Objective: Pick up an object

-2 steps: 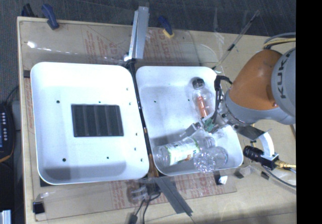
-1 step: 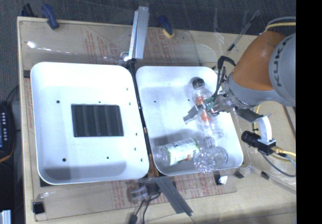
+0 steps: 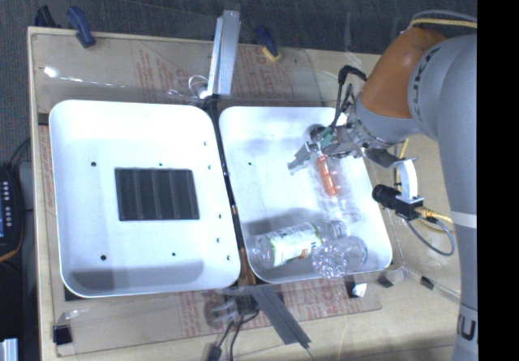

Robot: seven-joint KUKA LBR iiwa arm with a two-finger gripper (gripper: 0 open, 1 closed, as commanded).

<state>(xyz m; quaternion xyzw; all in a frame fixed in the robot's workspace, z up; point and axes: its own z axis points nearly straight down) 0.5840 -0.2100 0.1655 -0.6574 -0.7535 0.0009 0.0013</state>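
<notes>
Camera view: the gripper (image 3: pixel 318 150) is being held low over the right bin (image 3: pixel 243 189), apparently positioned for a grasp on the clear bottle with the orange insert (image 3: pixel 328 177) (finger state cannot be told), while other bottles (image 3: pixel 296 244) are lying nearby.

The end effector (image 3: pixel 312 150) hangs over the right bin (image 3: pixel 251 189), above clear bottles (image 3: pixel 296 244).

Clear glossy plastic bottle (image 3: pixel 293 244)
</notes>
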